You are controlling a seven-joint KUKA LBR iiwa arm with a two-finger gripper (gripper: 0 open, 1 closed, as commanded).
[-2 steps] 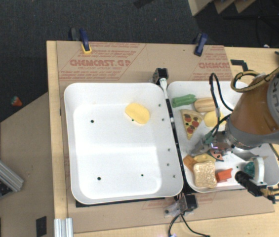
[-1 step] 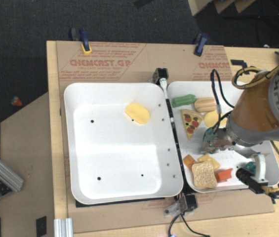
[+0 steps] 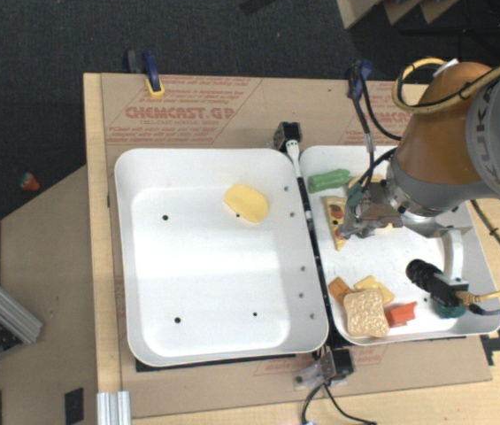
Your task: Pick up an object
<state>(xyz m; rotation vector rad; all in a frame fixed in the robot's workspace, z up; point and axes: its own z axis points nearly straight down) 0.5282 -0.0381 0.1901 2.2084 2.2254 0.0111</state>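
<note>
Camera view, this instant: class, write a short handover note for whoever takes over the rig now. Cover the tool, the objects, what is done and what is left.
Tool: low in the right bin, at its upper left part. Whether it grips anything cannot be told.
Things: a green piece lies just above the tool and a yellow-and-red piece right beside it. A tan square, an orange bit and a red bit lie at the near end. A pale yellow lump lies in the left bin.
Done: nothing visibly lifted.
Left: secure one object, probably the yellow-and-red piece, and raise it.
</note>
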